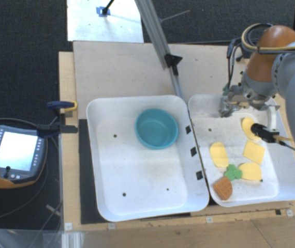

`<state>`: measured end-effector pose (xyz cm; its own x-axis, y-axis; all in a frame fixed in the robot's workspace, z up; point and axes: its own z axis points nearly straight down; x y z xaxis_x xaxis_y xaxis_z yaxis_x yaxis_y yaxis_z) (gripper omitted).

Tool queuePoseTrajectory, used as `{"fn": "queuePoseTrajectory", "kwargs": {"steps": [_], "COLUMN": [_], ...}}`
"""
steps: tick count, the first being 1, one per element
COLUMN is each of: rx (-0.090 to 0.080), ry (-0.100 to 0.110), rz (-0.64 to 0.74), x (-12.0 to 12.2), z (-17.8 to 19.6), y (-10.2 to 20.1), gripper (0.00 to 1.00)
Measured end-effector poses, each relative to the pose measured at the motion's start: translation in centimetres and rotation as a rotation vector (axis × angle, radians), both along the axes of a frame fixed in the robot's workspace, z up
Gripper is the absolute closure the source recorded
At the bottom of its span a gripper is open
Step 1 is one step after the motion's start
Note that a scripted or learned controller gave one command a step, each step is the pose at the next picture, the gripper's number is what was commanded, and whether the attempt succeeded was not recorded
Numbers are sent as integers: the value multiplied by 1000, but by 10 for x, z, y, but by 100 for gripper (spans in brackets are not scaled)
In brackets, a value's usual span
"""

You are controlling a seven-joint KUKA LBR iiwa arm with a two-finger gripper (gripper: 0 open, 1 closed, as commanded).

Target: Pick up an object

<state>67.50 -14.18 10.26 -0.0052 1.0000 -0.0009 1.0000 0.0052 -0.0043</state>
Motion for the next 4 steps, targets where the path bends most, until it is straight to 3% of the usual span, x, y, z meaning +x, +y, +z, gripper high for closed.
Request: {"fn": "queuePoseTrajectory", "kwargs": {"steps": [4], "rx": [0], "ry": [-6], "rz": [-3], "x": [6], "z": [182], "y": [-8], "gripper": [100]}}
